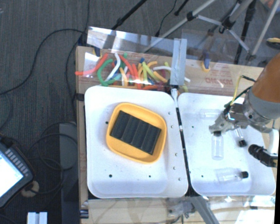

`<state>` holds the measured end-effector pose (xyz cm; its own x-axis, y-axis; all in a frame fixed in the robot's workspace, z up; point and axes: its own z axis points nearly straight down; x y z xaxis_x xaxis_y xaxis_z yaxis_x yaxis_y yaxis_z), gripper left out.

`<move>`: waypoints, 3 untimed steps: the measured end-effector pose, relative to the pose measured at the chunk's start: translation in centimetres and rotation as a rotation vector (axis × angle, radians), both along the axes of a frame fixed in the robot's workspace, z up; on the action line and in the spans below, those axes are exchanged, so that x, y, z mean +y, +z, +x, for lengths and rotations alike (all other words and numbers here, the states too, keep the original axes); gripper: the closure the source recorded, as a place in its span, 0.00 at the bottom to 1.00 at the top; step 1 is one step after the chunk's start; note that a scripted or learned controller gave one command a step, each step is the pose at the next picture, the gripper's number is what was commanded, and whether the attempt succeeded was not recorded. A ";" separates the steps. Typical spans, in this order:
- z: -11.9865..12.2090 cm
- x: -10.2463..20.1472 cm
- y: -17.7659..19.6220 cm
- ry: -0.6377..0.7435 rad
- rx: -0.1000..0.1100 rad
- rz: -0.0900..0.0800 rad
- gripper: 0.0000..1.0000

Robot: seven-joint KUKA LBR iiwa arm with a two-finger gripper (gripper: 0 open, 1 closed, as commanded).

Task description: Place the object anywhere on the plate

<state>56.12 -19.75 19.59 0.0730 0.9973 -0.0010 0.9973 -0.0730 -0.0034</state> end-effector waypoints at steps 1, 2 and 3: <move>-4.1 8.4 -1.6 0.157 0.001 0.002 1.00; -1.3 13.0 -1.5 0.172 0.002 0.002 1.00; -1.3 12.9 -1.5 0.172 0.001 0.002 0.00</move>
